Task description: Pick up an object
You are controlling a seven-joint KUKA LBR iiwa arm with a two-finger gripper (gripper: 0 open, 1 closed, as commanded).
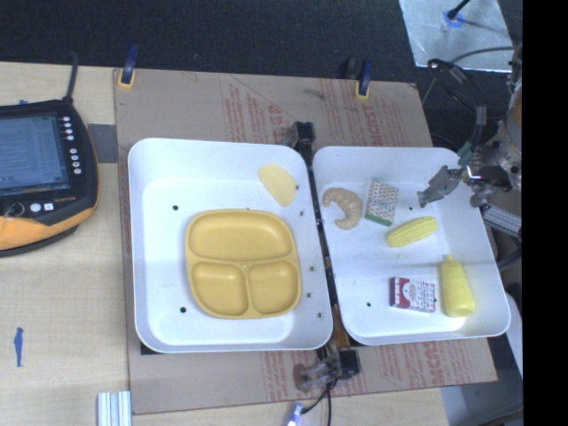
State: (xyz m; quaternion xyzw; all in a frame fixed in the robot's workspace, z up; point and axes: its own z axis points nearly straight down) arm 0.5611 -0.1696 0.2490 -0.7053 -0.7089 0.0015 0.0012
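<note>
Gripper (437, 192) enters at the right edge, over the upper right corner of the right bin (373, 325); most of the arm is cut off by the frame, and whether the gripper is released or clenched cannot be told. Nothing is seen grasped. Right bin: croissant (344, 208), small green box (382, 201), corn cob (412, 232), red-and-white box (413, 293), yellow bottle (456, 287). Left bin (151, 238): yellow divided tray (242, 262), pale yellow slice (278, 184) above it. Both bins rest on brown cardboard (222, 105) clamped to a light wood surface (53, 327). A control pendant (40, 171) lies at left, partly cropped. Dark floor fills the top.
</note>
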